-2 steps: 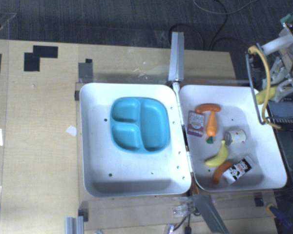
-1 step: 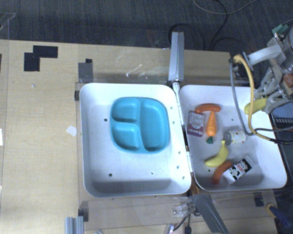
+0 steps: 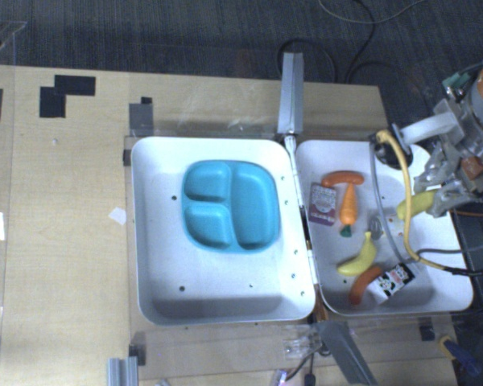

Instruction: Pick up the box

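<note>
I see the box (image 3: pixel 324 203), small and purplish, lying flat in the right bin (image 3: pixel 338 296) near its left wall, just beside the carrot (image 3: pixel 348 206), with a second orange piece (image 3: pixel 342 178) touching above. The end effector (image 3: pixel 444 185) sits at the bin's right edge, well apart from the box, with what looks like a yellow item (image 3: pixel 414 206) at it; I can't tell whether its fingers are open or closed from this angle. Main risk, as I judge it: a descent on the box clips the carrot or the bin wall, so one finger lands on top and shoves the box instead of straddling it. The banana (image 3: pixel 361 257) and the hanging cables (image 3: pixel 404 215) lie across the likely path too, so a snag or a wrong-item grab is plausible. The blue tray (image 3: pixel 229 204) in the left bin (image 3: pixel 157 240) is out of play.
</note>
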`<action>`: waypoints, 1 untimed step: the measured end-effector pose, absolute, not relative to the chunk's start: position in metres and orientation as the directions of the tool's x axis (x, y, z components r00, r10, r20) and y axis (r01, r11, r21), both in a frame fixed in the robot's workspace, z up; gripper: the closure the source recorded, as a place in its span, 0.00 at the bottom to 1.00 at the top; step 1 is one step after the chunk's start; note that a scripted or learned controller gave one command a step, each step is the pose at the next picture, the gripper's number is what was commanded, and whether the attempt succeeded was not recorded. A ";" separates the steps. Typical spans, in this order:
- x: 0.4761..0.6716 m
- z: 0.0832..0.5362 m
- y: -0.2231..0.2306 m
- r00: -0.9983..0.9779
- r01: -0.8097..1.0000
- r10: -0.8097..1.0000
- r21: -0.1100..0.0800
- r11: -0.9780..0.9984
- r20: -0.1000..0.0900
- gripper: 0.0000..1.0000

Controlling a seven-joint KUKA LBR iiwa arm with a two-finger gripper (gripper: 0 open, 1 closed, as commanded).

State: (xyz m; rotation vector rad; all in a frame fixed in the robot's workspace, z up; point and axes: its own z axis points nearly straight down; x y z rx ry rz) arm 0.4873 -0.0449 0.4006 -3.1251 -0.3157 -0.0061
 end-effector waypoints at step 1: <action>0.488 0.360 -0.089 0.971 0.238 0.238 0.001 -0.971 0.002 1.00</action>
